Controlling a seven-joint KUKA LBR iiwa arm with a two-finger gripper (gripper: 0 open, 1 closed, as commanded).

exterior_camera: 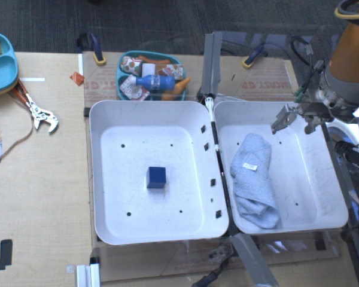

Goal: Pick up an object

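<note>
A small blue cube (pixel 157 177) lies near the middle of the left bin (pixel 107 160). A crumpled light blue cloth (pixel 255 184) with a white label stretches down the left half of the right bin (pixel 317 178). My gripper (pixel 295 123) hangs over the right bin's far right corner, up and to the right of the cloth and apart from it. Its fingers (pixel 280 121) are spread open with nothing between them.
Behind the left bin stands a blue tub (pixel 151 76) packed with several small items. A wrench (pixel 40 117) and a blue tray (pixel 0 64) lie on the bench at the left. Clamps (pixel 96 48) sit along the back edge.
</note>
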